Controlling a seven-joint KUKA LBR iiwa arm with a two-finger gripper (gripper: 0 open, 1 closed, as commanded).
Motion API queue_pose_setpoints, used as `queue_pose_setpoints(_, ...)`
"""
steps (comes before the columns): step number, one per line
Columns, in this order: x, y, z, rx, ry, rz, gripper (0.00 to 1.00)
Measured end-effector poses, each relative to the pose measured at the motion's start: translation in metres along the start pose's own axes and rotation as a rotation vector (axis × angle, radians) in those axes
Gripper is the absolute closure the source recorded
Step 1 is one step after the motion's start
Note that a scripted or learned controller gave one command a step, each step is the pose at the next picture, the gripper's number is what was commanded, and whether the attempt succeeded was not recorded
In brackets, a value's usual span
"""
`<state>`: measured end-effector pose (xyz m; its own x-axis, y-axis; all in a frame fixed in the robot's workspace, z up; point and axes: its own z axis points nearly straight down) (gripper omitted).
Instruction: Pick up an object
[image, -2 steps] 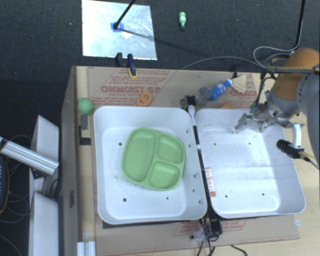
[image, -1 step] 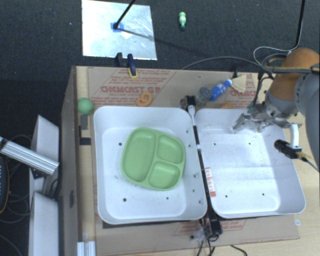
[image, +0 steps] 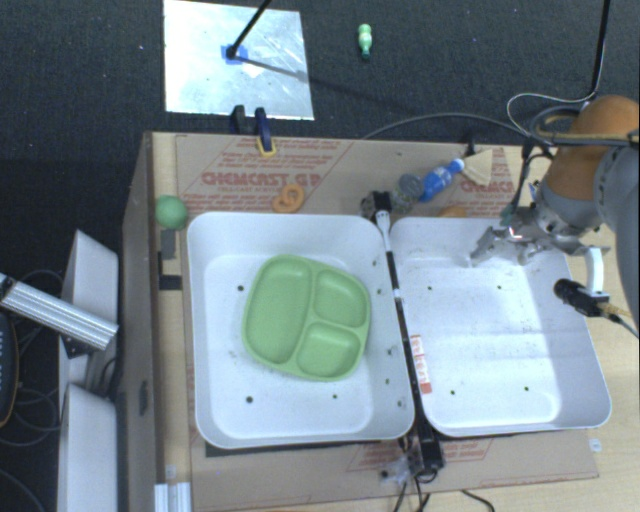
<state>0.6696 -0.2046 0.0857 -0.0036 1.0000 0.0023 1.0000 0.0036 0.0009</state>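
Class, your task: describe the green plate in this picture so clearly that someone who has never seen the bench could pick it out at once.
Start with the two shallow white bins side by side on the bench and take the left bin. Lying flat in the middle of it is the green divided plate. It is pale green with rounded corners and three compartments, and nothing else lies in that bin.

One fixed overhead camera, slanting down onto both bins (image: 300, 235).
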Motion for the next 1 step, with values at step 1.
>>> queue_pose_setpoints(1,0.0007,-0.0002,0.0002,-0.001,-0.001,0.0,0.0)
